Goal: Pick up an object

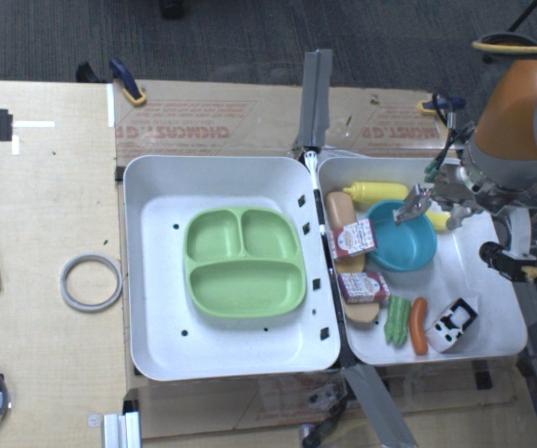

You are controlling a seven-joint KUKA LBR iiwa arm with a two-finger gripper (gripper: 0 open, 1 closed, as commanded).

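The claw (pixel 414 207) is hanging over the near rim of the blue bowl (pixel 404 241) in the right bin (pixel 492 343), its tips just above or touching that rim; whether it is apart or together cannot be told from this slanted look, and nothing is showing between its tips. Just behind it a yellow squeeze bottle (pixel 376 192) is lying against the back wall. To the bowl's left a hot-dog bun (pixel 340 209) and a red-and-white packet (pixel 354 239) are crowding in, with a second packet (pixel 362 287) below. Further out a green pod (pixel 397 320), an orange carrot (pixel 419 325) and a black-and-white toy (pixel 454 323) are resting. In the left bin (pixel 147 278) a green divided plate (pixel 245 261) is lying flat.

Judging by this, the bowl is the likely target. Its thin, curved rim is risking a slip, and the bowl may tip or nudge the packet while lifting.
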